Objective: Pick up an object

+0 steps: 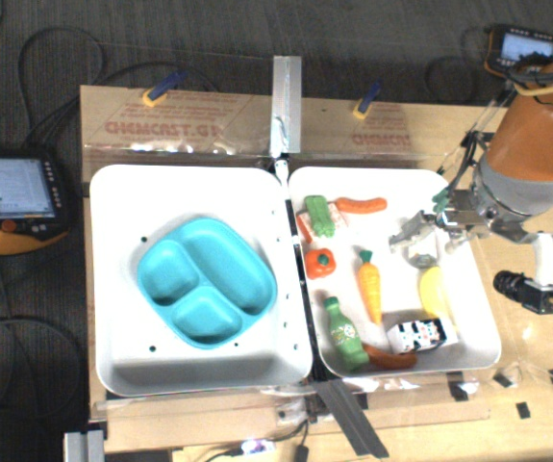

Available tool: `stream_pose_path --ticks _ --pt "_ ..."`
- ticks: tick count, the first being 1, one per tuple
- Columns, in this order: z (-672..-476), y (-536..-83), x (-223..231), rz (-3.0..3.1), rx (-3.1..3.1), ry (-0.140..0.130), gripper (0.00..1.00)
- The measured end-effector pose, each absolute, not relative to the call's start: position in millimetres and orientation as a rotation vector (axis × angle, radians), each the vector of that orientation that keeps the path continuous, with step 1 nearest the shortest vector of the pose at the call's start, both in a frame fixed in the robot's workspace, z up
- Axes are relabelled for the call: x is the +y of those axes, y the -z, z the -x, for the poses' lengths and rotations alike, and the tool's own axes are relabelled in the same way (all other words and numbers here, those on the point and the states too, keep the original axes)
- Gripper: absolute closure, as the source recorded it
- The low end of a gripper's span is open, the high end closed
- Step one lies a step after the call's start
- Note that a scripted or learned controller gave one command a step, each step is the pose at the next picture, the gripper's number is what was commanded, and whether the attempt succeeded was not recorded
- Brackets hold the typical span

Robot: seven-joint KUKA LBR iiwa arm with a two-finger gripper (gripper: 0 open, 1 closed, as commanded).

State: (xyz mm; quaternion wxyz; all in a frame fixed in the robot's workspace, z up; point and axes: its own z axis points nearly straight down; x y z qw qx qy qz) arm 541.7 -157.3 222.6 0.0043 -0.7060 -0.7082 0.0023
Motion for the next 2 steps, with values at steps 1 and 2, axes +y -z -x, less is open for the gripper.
stream_pose_path --ticks 1,2 --pt "-536.7 -105.1 -140.3 1.943 -2.456 -0.005 0.00" --pt "-535.0 -110.1 -139.7 1.940 -2.449 -0.009 1.00"
